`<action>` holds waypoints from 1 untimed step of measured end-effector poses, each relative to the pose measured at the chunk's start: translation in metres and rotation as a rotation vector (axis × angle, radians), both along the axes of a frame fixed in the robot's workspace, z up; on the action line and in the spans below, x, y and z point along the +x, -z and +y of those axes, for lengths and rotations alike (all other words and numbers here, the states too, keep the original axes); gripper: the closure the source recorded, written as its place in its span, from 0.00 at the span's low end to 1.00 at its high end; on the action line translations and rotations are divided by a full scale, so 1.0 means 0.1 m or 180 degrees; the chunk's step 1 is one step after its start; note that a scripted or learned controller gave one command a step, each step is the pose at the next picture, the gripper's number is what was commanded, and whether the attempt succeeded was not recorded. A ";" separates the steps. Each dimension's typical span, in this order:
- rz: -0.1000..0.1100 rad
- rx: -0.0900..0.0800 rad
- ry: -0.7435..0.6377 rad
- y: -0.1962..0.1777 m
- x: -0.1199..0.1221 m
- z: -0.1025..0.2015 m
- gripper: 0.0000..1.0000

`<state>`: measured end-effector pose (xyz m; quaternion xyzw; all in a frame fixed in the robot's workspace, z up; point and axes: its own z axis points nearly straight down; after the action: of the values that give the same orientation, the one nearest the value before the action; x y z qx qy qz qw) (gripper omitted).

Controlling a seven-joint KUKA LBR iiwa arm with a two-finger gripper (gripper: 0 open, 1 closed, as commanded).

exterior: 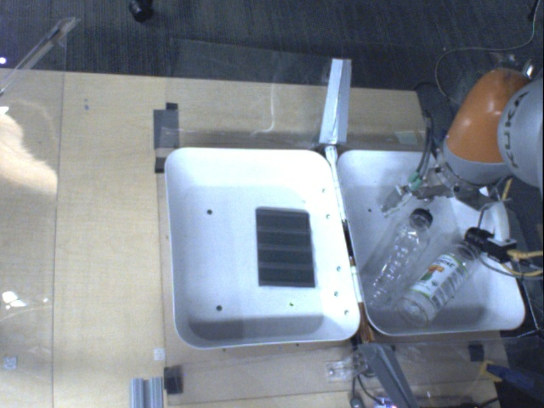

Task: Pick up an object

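Note:
In the right bin (374, 170) lie two plastic bottles. A clear, unlabelled bottle (393, 260) lies at a slant, its dark cap toward the far side. Beside it on the right rests a second bottle (435, 282) with a white, green and orange label. My gripper (418, 191) hangs over the far part of this bin, just above and beyond the clear bottle's cap; nothing shows in its grasp. The left bin (208, 185) holds a flat black ribbed rectangle (285, 246) near its middle.
A metal divider strip (335, 102) stands behind the joint of the two bins. Cables and a dark connector (486, 243) trail along the right bin's right side. The wooden bench (93, 245) stretches to the left.

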<state>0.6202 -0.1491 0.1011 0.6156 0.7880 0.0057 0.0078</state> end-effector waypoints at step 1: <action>0.0027 -0.0009 -0.0471 0.13 0.00 -0.29 0.00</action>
<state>0.6203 -0.1786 0.0883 0.5557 0.8314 0.0025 0.0048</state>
